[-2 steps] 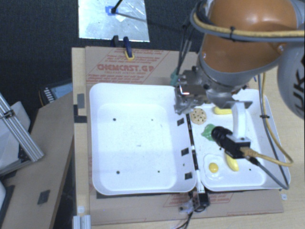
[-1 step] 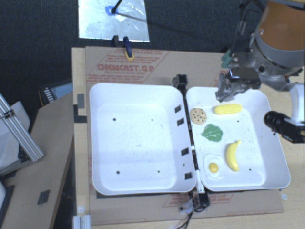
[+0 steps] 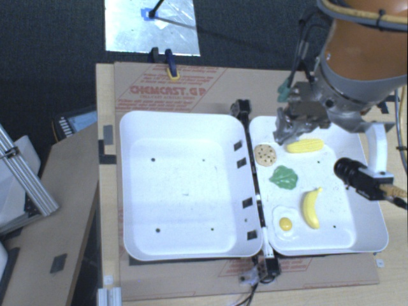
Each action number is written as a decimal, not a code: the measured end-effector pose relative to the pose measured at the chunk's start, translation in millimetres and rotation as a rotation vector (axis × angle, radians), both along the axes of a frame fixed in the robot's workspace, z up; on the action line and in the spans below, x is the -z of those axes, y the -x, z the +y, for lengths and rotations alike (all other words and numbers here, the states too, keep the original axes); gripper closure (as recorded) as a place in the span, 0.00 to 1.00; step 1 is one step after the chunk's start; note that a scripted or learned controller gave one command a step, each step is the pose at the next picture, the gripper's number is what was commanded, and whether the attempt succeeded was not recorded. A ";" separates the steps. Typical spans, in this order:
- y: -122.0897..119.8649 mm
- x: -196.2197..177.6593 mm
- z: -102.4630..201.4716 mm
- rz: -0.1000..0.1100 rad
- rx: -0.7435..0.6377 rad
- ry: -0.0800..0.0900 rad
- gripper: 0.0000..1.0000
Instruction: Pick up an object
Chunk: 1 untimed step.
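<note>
The corn (image 3: 304, 146) lies in the right bin (image 3: 370, 234), just beside the gripper (image 3: 288, 132), not between its fingers; whether they're parted I can't tell. Nearby: cookie (image 3: 264, 153), lettuce (image 3: 284, 177), banana (image 3: 311, 208), egg (image 3: 285, 224).

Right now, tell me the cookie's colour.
Tan with dark specks, cookie, in the camera view.

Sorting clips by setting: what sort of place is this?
Likely a robot lab bench: two white bins clipped side by side on a cardboard sheet, toy food such as a banana, and aluminium framing.
</note>
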State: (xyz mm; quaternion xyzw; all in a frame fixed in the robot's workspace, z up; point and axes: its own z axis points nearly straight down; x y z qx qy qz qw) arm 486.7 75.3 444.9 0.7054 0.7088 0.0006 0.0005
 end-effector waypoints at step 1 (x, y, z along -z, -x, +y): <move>0.0 47.0 20.4 0.002 0.000 0.000 1.00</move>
